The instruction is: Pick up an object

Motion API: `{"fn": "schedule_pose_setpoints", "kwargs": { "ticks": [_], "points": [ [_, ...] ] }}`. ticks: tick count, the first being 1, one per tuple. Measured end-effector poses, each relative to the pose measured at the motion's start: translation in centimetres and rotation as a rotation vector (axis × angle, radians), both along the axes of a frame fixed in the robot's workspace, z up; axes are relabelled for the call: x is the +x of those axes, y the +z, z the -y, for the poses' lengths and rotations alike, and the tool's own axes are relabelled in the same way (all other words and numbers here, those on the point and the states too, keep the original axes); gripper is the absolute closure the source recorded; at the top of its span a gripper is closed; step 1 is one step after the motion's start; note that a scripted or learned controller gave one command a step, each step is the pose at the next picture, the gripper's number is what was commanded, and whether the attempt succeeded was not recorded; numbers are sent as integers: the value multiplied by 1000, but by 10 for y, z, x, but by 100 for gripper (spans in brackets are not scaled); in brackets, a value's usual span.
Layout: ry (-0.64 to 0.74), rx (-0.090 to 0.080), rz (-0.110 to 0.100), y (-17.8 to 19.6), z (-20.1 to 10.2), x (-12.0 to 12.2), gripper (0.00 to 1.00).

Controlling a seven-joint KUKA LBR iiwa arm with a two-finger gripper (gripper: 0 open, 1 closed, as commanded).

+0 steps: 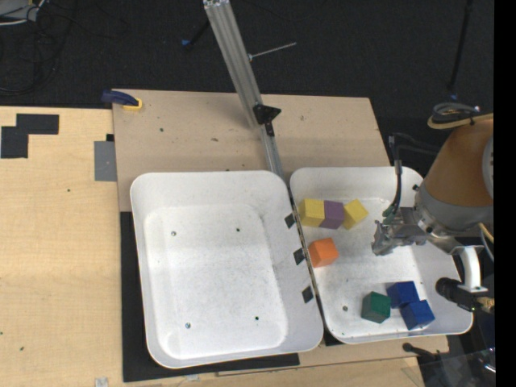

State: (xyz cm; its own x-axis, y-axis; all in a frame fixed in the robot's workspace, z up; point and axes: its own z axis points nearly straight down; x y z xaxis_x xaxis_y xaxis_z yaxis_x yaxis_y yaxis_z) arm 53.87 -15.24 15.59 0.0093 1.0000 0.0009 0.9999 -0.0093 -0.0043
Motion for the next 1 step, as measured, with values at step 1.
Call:
{"fn": "schedule_pose_setpoints", "kwargs": {
  "ticks": [1],
  "points": [
    [10,-1,6,43,-2,3,100]
  ]
}}
